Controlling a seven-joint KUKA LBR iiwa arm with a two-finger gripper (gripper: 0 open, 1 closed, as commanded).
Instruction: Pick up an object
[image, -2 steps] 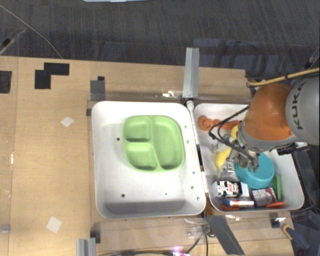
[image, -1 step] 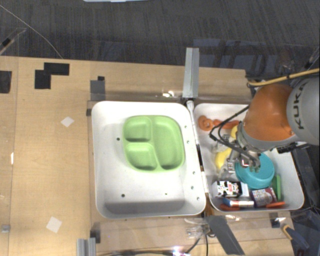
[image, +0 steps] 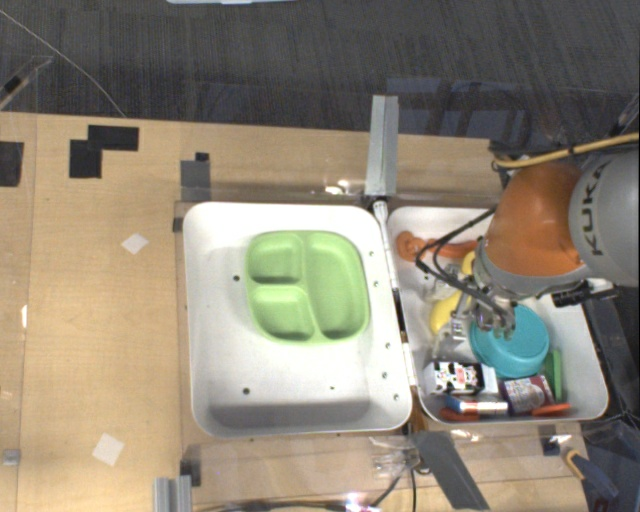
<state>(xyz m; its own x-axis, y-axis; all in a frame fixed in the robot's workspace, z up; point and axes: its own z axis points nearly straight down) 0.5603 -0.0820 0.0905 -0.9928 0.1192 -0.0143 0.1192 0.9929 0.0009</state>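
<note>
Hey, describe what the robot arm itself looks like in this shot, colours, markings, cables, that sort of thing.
The arm is grey, with dark KUKA lettering on its side and a wide, rounded orange band above the wrist. Black cables loop out beside the wrist, and a yellowish cable runs along its top. The gripper is small, metallic grey.

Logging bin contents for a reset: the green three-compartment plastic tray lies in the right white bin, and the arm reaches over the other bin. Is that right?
Not quite. The camera view shows the green three-compartment plastic tray in the left white bin, not the right. The grey and orange arm reaches over the other bin, the right white bin.
</note>
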